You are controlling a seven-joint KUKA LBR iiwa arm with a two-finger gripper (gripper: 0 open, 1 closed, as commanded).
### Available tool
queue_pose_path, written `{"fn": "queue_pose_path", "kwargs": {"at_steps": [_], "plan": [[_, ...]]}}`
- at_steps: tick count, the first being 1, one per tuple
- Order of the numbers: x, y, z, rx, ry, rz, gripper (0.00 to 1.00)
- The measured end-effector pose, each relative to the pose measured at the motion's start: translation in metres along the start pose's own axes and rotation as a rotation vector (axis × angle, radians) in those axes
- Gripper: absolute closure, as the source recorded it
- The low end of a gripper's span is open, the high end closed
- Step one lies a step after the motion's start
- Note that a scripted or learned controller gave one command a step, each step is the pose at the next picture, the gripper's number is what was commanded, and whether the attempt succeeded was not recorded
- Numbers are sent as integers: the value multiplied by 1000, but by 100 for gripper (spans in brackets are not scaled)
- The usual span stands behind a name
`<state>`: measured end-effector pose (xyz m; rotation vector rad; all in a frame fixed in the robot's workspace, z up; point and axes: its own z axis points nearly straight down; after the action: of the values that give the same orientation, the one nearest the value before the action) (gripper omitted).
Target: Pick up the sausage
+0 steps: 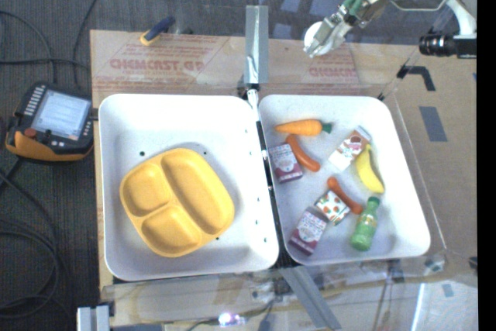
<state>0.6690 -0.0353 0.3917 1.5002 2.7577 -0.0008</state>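
The left bin holds a big yellow plate. My pincer hangs high above the right bin, grasping nothing; I cannot tell how wide it is. The sausage lies below the carrot.

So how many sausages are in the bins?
2, both in the right bin. One sausage lies just below the carrot. The other sausage lies left of the green bottle.
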Motion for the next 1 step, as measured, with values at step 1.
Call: {"fn": "queue_pose_path", "kwargs": {"at_steps": [1], "plan": [[38, 16, 64, 3, 1, 28, 100]]}}
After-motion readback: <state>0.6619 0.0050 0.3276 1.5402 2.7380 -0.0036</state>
